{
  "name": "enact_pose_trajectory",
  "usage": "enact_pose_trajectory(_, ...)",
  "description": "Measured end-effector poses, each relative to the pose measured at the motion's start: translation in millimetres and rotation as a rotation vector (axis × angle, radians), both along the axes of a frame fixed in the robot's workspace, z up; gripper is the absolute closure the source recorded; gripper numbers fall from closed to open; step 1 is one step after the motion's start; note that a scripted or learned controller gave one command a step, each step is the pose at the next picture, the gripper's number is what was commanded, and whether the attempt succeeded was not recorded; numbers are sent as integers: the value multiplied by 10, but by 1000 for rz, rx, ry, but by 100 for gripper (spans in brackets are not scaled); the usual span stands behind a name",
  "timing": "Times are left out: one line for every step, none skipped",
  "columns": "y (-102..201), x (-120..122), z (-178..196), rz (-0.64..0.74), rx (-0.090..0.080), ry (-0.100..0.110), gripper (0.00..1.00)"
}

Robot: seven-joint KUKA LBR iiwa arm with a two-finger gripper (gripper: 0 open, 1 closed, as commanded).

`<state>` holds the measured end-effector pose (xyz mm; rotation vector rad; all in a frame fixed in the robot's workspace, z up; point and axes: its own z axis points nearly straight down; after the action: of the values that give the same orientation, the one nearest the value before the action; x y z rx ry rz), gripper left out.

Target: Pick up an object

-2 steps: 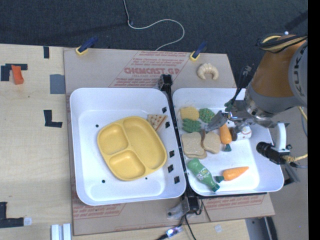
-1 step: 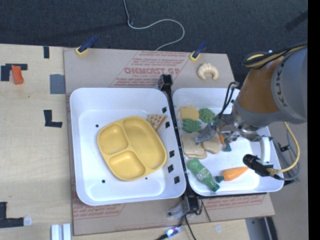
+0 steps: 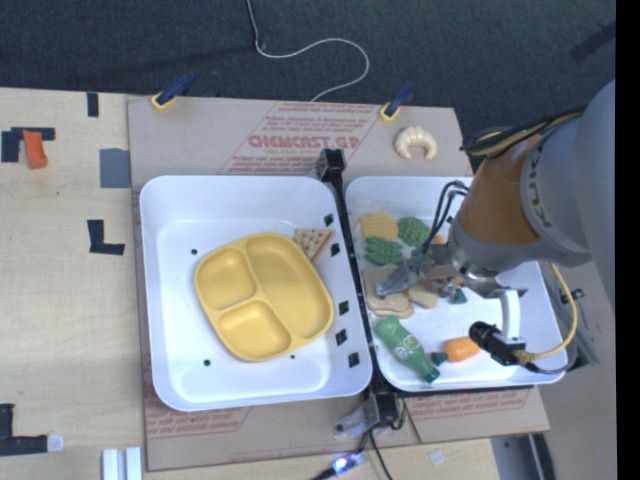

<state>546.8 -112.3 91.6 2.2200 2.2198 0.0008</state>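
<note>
The arm comes in from the right and its gripper [image 3: 412,276] is low in the right bin [image 3: 540,313], over a crowded group of toy foods near the wall between the two bins. I cannot tell how the gripper is set, because the wrist hides most of it, so I also cannot say that it holds anything.

Under and around the gripper lie several small things: a yellow corn piece [image 3: 378,227], a green leafy piece [image 3: 413,231], another green piece [image 3: 381,251] just below the corn, and some tan cookie-like pieces [image 3: 392,303]. A green bottle [image 3: 404,346] lies tilted near the front edge, and an orange carrot [image 3: 461,348] lies just beside it to the right. The left bin [image 3: 170,208] carries a yellow divided plate [image 3: 263,295] and a small waffle piece [image 3: 312,240] that touches the plate's far rim.

In my judgement the step in hand is the descent for a grasp in the crowded group. To do it well, the gripper should choose one piece and centre on it, not on the border between two pieces. It should go down straight, close slowly, and lift slowly, so that neighbours are not pushed against the bin wall. The bottle and the carrot lie more apart from the group and look like easier targets.
</note>
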Motion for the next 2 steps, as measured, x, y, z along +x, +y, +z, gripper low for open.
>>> enact_pose_trajectory(9,26,143,1,2,-7,100)
enact_pose_trajectory(-26,52,569,1,1,1,100)
